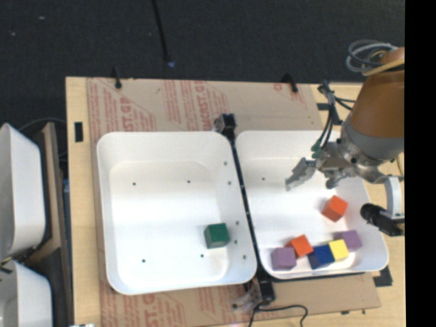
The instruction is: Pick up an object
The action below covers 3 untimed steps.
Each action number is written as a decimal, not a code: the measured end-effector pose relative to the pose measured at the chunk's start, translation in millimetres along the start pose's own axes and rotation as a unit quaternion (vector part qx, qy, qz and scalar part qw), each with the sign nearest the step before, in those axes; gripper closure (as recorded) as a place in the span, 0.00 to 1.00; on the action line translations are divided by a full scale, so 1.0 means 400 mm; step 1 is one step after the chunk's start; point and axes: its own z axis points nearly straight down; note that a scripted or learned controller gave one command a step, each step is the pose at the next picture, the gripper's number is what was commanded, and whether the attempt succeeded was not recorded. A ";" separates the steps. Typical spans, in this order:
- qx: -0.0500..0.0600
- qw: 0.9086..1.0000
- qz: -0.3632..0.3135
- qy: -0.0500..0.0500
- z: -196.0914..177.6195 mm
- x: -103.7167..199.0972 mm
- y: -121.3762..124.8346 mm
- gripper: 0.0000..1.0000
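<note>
A: Okay, left bin (136, 162): one green cube (216, 235) is left alone, low right.

B: Right bin (272, 155): blocks are clustered at the near wall, an orange cube (334, 208) apart. The gripper (315, 171) is hung above it, spread, nothing grasped, likely for descent.

A green block (216, 235) sits flat in the left bin (136, 162), near its front right corner, all by itself. The right bin (272, 148) has six blocks. One orange block (334, 208) is tilted and sits alone near the middle right. Along the front wall there is a purple block (283, 257), another orange block (300, 244), a blue block (319, 256), a yellow block (338, 251) and a second purple block (350, 240), all close together in a bunch.
</note>
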 end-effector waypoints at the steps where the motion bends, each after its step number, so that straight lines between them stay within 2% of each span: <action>1: -0.003 1.000 0.000 0.000 -0.008 0.000 0.003 0.00; 2: 0.000 1.000 0.000 0.000 0.143 -0.011 -0.011 0.00; 3: -0.001 1.000 0.000 0.000 0.250 -0.008 -0.021 0.00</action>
